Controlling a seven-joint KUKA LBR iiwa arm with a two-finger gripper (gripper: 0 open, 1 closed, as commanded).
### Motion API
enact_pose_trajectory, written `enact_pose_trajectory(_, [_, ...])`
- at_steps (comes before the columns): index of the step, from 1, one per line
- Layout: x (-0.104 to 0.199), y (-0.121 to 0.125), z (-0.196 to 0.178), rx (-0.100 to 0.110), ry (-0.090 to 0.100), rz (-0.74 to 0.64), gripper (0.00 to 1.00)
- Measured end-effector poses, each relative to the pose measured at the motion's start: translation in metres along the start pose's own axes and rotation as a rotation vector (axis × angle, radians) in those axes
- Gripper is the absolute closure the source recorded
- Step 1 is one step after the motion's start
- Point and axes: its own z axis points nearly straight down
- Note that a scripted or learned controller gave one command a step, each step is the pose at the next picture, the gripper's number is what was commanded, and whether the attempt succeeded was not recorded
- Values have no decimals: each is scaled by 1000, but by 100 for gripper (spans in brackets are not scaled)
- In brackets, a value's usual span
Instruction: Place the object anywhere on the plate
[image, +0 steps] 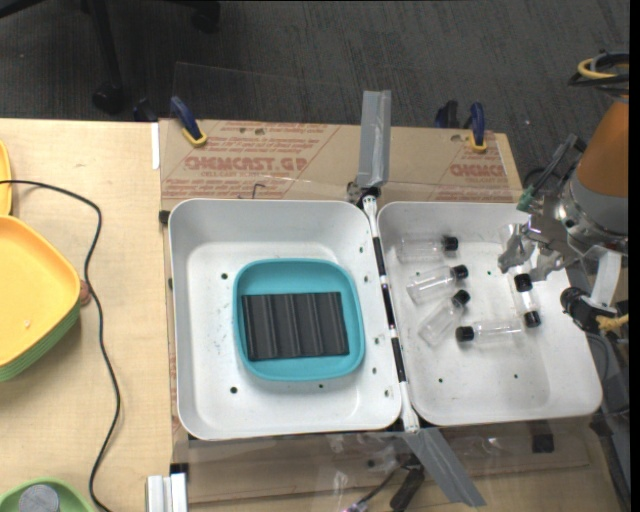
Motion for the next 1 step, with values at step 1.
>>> enact_pose_trajectory(1, [0, 0, 0, 0, 0, 0, 0])
